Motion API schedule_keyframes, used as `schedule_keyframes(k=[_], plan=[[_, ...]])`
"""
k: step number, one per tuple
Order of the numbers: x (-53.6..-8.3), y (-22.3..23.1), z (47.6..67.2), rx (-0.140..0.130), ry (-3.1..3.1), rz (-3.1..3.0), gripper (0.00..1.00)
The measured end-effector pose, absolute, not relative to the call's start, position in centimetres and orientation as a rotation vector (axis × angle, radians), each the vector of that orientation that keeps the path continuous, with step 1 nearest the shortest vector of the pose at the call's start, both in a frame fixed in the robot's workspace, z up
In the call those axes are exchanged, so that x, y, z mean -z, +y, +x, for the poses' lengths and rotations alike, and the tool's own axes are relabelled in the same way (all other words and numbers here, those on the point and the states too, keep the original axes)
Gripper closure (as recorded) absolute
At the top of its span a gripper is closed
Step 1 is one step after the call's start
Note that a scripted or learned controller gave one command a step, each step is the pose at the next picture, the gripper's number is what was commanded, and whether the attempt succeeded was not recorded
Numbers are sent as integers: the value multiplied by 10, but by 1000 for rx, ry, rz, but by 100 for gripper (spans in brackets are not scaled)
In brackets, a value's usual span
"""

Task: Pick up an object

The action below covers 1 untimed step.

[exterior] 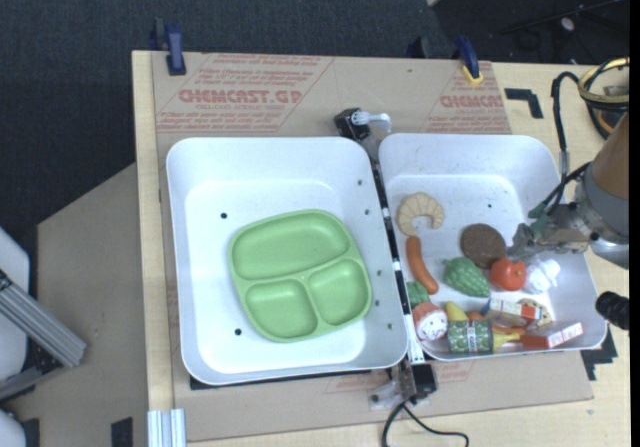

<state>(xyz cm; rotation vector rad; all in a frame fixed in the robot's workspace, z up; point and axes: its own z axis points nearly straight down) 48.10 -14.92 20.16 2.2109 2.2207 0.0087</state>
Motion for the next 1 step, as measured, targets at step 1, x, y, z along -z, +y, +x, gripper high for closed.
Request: schedule_keyframes(k=[1], plan=[[-196,-151,479,0,2222,2220,0]])
